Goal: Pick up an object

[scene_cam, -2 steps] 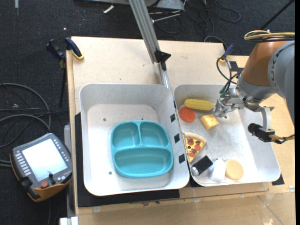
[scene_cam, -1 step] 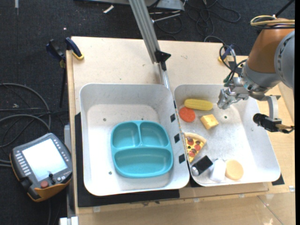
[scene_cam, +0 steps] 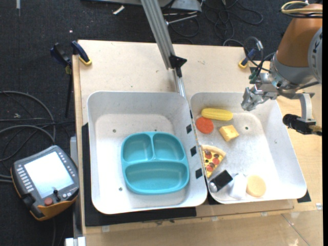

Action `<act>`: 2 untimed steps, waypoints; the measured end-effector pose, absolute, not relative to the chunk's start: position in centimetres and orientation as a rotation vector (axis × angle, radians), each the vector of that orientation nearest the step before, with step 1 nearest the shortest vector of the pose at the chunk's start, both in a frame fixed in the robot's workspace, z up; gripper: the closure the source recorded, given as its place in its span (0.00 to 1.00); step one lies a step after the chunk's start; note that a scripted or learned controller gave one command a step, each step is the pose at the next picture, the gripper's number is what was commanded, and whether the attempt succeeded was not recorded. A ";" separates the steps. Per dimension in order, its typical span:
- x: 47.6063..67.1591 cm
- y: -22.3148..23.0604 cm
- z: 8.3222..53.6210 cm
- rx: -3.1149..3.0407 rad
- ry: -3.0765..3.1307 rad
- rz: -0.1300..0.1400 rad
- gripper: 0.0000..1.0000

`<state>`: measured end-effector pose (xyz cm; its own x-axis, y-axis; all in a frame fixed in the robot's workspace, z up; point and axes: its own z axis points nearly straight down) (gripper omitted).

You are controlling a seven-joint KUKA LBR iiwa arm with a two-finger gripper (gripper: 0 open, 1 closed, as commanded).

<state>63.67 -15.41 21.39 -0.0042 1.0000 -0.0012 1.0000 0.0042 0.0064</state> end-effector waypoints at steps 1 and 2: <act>63.7 -15.4 21.5 2.217 2.223 0.002 1.00; 63.0 -9.7 20.8 2.215 2.232 0.000 1.00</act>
